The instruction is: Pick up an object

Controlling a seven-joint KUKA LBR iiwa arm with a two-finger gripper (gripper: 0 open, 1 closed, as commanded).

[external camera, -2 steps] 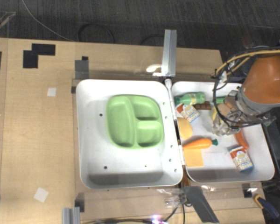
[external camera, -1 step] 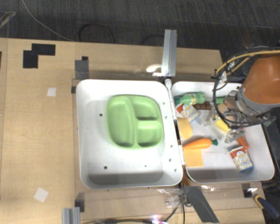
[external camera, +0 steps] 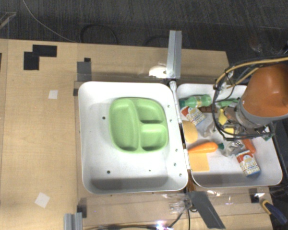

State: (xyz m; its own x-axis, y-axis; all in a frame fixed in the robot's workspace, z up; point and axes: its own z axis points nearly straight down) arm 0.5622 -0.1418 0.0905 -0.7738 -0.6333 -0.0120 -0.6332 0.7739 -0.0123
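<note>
Pincer (external camera: 229,134) low in the right bin (external camera: 269,176), its state impossible to tell. Just left, a carrot (external camera: 202,147); far left, green tray (external camera: 137,124).

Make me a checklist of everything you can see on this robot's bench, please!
Surface: wooden bench bearing two white bins side by side.
Job's things: right bin holds a carrot, a green bottle, a yellow flat piece, a small carton and more jumbled items.
Clutter: left bin holds a green divided tray.
End effector: hidden beneath the arm's orange band, low over the right bin; fingers cannot be judged.
Cables: yellow and black cables at the arm; a thin wire on the floor.
Surroundings: dark carpet; black marks on the bench.
</note>
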